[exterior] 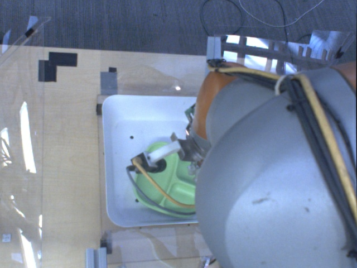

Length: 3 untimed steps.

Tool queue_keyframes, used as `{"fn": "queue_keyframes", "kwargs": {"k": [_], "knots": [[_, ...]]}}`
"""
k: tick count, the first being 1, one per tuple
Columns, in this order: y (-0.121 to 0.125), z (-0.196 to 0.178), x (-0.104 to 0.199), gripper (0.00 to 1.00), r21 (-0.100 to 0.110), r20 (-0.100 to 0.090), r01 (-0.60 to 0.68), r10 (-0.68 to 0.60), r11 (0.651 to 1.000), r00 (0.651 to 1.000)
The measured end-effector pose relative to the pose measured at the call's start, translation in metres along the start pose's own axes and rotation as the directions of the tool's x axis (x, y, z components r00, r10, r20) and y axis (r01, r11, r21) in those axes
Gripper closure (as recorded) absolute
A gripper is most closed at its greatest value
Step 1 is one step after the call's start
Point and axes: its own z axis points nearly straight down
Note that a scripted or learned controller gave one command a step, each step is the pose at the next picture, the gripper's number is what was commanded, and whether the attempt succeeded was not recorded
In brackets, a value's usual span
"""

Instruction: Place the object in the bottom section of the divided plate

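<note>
A light green divided plate [173, 193] is seen lying flat in the white bin [120, 127], toward the bin's lower right part and close to its near wall. Its rim is rounded, and a raised ridge is seen running across its surface, by which shallow sections are marked off. The right side of the plate is hidden under the grey arm [279, 177]. A paler, almost white patch is seen at its upper-left edge; whether this belongs to the plate cannot be told.
</note>
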Motion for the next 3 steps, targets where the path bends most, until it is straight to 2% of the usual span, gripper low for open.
{"fn": "queue_keyframes", "kwargs": {"k": [1,2,3], "knots": [[0.075,-0.008,0.066,1.00,-0.001,-0.002,-0.007,0.007,1.000,1.000],[0.089,-0.033,0.105,1.00,-0.001,-0.005,0.030,-0.030,1.000,1.000],[0.001,0.036,0.027,1.00,0.001,0.000,0.057,-0.057,0.998,0.998]]}}
